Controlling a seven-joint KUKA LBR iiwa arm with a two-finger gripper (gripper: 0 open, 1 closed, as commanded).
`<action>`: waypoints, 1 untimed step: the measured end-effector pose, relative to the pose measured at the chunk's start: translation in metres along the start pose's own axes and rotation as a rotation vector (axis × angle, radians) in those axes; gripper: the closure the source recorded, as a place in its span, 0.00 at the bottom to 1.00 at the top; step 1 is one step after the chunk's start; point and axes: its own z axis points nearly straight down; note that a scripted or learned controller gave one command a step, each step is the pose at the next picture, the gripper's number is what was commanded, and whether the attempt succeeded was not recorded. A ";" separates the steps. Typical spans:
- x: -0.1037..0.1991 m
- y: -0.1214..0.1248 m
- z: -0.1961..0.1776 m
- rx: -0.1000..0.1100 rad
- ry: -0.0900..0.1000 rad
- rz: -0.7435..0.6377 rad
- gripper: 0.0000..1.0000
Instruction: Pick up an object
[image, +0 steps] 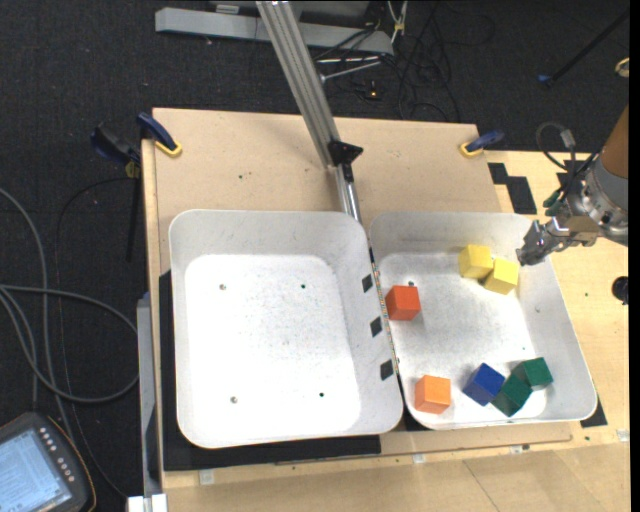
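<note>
The claw (533, 247) sits at the right of the frame, over the upper right rim of the right bin (560, 330), near a yellow block (502, 275); nothing visible is held, and its opening cannot be determined. A second yellow block (476, 261) touches the first. A red-orange block (403, 302) lies near the bin's left wall. An orange block (433, 393), a blue block (486, 383) and two green blocks (512, 394) (537, 372) occupy the lower area. The left bin (190, 330) rests beside it on the desk (250, 160).

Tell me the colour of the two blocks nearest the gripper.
Yellow: both blocks sit together in the right bin, camera view.
</note>
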 end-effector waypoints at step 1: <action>0.057 -0.007 -0.010 0.001 0.003 -0.005 1.00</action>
